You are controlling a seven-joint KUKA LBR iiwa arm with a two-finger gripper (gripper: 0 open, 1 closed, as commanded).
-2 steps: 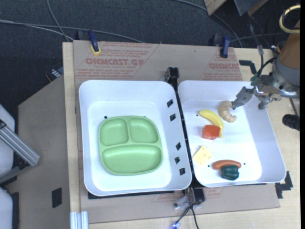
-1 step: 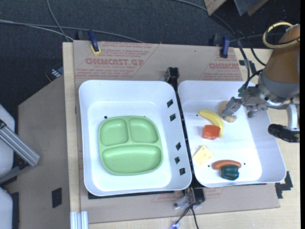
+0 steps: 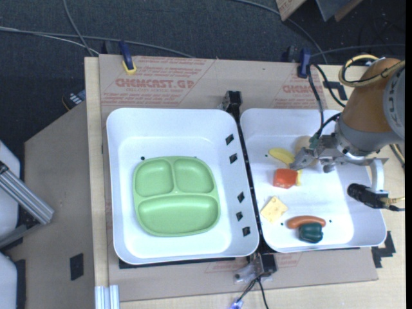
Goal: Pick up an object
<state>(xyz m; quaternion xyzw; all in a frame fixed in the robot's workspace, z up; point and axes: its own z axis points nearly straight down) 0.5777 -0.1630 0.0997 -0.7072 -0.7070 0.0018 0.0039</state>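
one tool [image 3: 301,161] just beside banana [image 3: 280,154], red toy [image 3: 286,177]

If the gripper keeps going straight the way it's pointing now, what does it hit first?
Most likely the red-orange toy: the gripper points down-left with its tip just above that piece. The yellow banana lies close beside that line, so depth leaves some doubt.

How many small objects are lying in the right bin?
5, perhaps more hidden under the arm. In the right bin: yellow piece and red piece near the end effector, yellow cheese wedge lower left, orange piece touching a dark green piece.
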